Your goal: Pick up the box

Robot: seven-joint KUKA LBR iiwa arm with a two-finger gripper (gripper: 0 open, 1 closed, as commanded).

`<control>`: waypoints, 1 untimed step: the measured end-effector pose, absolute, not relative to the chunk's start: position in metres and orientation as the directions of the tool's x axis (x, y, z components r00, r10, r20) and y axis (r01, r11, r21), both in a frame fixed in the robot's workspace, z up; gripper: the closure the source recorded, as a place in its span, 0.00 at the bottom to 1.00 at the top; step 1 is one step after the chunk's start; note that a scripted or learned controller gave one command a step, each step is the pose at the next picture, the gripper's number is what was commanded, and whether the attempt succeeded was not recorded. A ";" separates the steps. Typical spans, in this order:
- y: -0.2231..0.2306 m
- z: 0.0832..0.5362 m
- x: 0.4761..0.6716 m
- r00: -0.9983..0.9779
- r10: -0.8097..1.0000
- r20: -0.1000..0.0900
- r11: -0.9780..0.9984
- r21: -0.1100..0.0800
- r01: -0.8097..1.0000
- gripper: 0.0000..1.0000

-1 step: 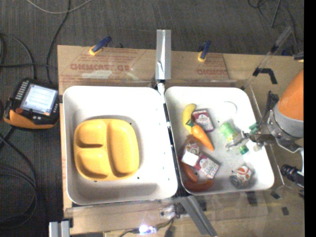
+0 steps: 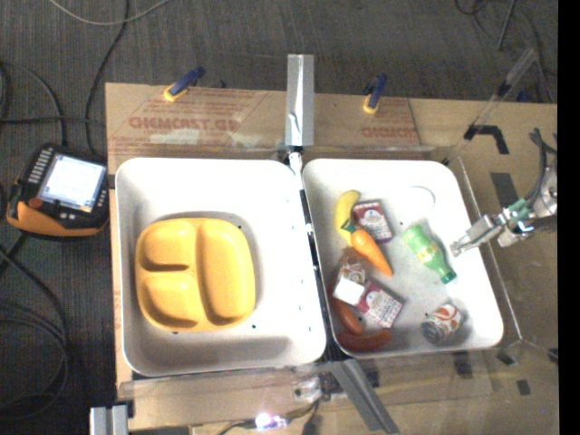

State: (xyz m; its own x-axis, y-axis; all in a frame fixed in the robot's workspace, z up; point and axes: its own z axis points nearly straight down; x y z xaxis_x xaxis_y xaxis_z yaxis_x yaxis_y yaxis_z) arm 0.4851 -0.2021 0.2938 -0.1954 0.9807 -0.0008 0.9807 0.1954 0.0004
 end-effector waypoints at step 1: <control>-0.171 0.101 0.488 -0.421 0.907 -0.008 0.421 0.011 0.907 0.00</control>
State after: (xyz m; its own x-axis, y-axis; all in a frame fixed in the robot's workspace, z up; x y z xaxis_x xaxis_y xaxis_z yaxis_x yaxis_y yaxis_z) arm 0.4882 -0.1710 0.1005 -0.4206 0.9072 -0.0080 0.9072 0.4206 0.0108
